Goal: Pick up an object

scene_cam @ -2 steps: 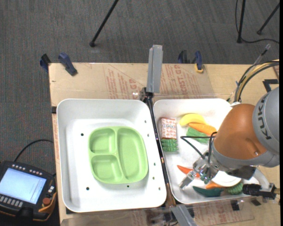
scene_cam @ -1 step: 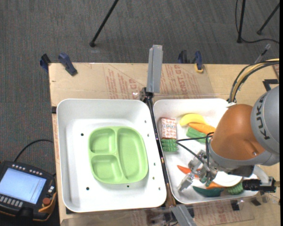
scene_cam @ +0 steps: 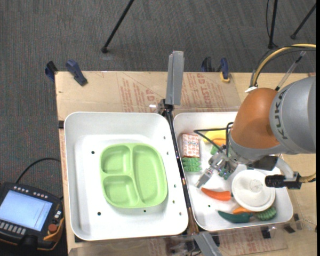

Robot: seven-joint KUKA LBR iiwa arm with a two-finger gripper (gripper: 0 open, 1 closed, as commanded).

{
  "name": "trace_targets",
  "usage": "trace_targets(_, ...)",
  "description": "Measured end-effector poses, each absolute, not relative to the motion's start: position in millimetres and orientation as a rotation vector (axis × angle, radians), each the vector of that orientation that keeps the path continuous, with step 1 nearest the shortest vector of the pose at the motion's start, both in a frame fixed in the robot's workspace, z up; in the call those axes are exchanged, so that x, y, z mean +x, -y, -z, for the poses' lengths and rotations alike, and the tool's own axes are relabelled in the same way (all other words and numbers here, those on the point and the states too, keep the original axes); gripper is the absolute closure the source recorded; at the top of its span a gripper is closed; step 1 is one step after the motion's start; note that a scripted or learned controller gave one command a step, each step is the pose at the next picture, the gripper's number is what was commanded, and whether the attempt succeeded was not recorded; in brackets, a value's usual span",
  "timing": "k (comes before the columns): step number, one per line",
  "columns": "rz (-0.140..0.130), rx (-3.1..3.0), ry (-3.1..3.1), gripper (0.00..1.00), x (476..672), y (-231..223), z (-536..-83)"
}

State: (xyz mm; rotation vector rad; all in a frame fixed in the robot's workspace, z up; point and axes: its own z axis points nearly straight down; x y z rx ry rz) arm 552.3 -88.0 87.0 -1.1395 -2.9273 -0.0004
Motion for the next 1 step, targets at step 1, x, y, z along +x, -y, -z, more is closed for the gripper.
trace_targets(1, -0.002, -1.537, 2.733, 0.00, 474.7, 90.1, -85.8)
